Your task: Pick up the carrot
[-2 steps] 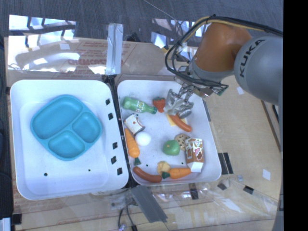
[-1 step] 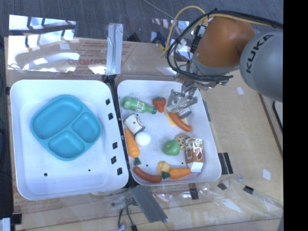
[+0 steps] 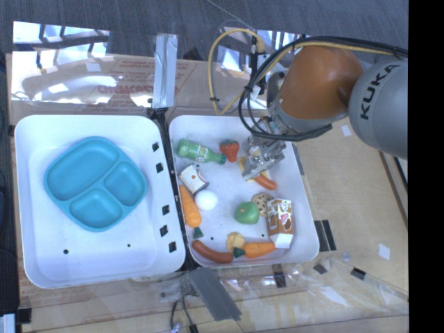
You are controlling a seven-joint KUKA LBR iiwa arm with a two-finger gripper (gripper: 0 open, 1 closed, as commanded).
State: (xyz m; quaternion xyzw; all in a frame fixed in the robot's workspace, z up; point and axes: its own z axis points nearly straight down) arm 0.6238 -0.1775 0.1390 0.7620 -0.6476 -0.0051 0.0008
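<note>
From my remote seat I see the grey arm with its orange band (image 3: 316,82) reaching in from the right over the right-hand shallow white bin (image 3: 298,168), its two-finger metal gripper (image 3: 261,164) lowered near the bin's upper right part. I cannot tell whether the gripper is released or clenched, since the view from above is too cluttered there. A small orange carrot-like piece (image 3: 264,182) lies just beneath and beside the gripper tip, touching or nearly touching it; I cannot tell which. Two more orange carrots are in the same bin: a stubby one (image 3: 190,207) lying along the left wall, and a slimmer one with a green end (image 3: 255,250) near the front wall. Around them I see a green plastic bottle (image 3: 199,152), a red strawberry (image 3: 229,149), a small brown-and-white can (image 3: 193,178), a white egg (image 3: 206,200), a green apple-like fruit (image 3: 246,213), a brown-and-white carton (image 3: 280,223), and a reddish-brown sausage (image 3: 211,252) by the front wall. The left-hand shallow white bin (image 3: 41,255) holds a blue three-compartment plastic tray (image 3: 96,182).
</note>
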